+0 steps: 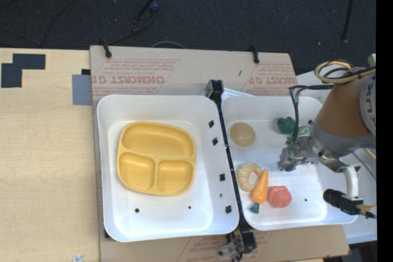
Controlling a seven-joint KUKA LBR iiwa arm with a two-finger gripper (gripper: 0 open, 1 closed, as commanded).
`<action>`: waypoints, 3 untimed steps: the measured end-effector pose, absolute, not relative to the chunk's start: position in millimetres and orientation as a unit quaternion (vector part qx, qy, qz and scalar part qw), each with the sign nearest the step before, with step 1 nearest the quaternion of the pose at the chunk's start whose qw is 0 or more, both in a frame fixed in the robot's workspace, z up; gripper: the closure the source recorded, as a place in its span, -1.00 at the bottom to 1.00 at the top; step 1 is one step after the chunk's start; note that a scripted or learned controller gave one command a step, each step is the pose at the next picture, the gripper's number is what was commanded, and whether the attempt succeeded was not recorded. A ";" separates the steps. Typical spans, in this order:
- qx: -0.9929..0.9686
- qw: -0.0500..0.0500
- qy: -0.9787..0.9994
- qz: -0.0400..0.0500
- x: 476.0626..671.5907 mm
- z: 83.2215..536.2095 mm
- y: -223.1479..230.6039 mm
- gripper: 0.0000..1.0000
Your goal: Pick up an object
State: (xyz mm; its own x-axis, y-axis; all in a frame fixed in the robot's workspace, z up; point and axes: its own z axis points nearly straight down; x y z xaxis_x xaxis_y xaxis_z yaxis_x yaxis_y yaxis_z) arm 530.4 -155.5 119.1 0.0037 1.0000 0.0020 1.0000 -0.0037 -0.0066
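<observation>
Gripper point(288, 159) low mid right bin point(307, 218), grip state unreadable; green toy point(285, 125) behind, carrot point(261, 187) and red piece point(279, 196) toward front edge.

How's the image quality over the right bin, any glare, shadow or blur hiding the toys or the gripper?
Camera view: even light, no glare on the right bin; soft shadow under the gripper; the carrot and red toy read clearly; the gripper is dark and slightly blurred, and the green toy beside it looks murky.
</observation>
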 end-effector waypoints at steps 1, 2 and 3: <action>-0.706 0.000 -0.708 -0.001 532.3 167.8 -146.0 1.00; -0.706 -0.001 -0.708 -0.001 533.1 214.8 -146.5 1.00; -0.706 0.002 -0.709 0.001 530.4 208.4 -93.5 1.00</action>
